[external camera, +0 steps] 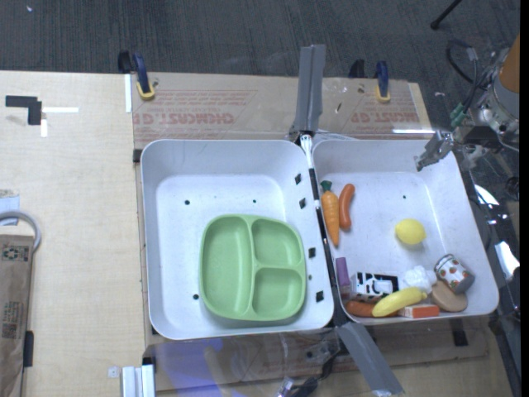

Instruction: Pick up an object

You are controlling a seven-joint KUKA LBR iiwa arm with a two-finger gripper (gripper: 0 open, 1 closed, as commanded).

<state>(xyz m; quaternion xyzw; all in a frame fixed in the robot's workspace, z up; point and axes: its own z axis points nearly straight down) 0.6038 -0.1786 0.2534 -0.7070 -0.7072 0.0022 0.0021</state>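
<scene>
- Camera view: two white bins side by side on the bench, left bin [165,222], right bin [463,222].
- Left bin holds a green divided plate [252,267], lying flat toward the near side, three compartments.
- Right bin holds the loose objects: carrot [331,213] along the left wall, a red-orange sausage [345,205] just beside it on the right, nearly touching.
- Yellow lemon [410,232] sits alone mid-bin, apart from the rest.
- Near edge of the right bin has a cluster: banana [398,302] lying across a red item that I can't identify, a black-and-white card [376,284] just behind it, a white piece [417,278] next to that.
- Far right of the cluster: a small brown-and-white spotted object [450,269] on top of a brown disc [450,298], touching.
- Gripper [434,151] is at the far right corner of the right bin, above the rim, well apart from every object.
- Gripper state: can't tell, too small and dark at that spot. Nothing visible held in it.
- Arm [504,81] enters from the right edge, cables around it.
- Brown paper bag [15,292] on the bench at far left.
</scene>
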